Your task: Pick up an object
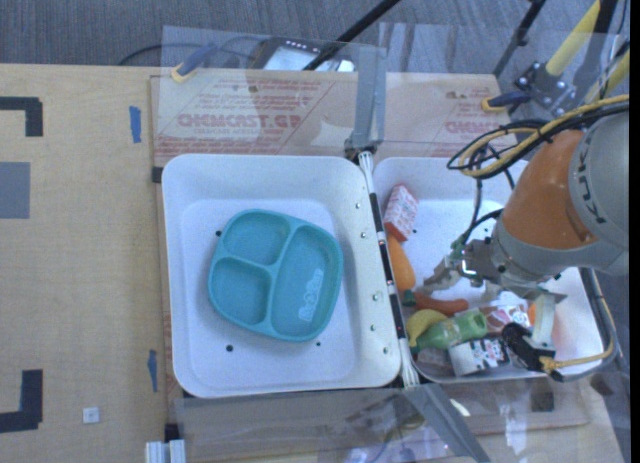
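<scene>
Figure: approach stage of a pick. I am reaching in from the right of the frame, with my end effector (pixel 447 273) hovering low over the right bin (pixel 440 213), in the lower right of the frame. Its two fingers are standing apart at a moderate spread, with nothing visible between them; nothing is being held.

The nearest candidate, by my judgement, is the orange carrot-like piece (pixel 401 265), lying just left of my fingertips beside the bin's left wall. Its long axis is running nearly up and down the frame, leaning slightly, with the narrower end pointing toward the top of the frame. Above it is resting a small red-and-white packet (pixel 401 209); below it are crowding a yellow banana-like piece (pixel 424 327) and a green bottle-like item (pixel 460 329).

The next move calls for shifting left, setting the fingers across the carrot's short width, descending and closing. The left bin (pixel 190 201) is carrying a teal divided plate (pixel 275 275).
</scene>
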You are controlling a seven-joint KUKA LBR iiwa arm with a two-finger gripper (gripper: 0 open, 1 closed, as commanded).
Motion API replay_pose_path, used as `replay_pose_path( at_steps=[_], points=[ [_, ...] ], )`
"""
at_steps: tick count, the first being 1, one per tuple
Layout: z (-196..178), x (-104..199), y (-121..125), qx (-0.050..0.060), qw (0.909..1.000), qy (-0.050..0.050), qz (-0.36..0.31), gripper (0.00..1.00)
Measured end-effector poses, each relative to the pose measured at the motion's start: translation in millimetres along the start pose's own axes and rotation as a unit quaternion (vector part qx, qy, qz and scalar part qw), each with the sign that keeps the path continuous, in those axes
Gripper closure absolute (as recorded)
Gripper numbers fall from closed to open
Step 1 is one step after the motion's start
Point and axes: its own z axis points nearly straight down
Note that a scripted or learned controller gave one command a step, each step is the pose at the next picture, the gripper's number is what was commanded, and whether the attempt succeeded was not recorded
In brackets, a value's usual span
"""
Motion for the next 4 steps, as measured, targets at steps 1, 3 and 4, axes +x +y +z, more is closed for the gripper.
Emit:
replay_pose_path(
  at_steps=[1,3,4],
  points=[
    [-2,3,-35,-0.006,1.0,0.0,-0.003,0.0],
    [-11,-2,-23,-0.002,1.0,0.0,-0.005,1.0],
    [-119,61,-20,0.005,0.9995,0.0,0.03,1.0]
  ],
)
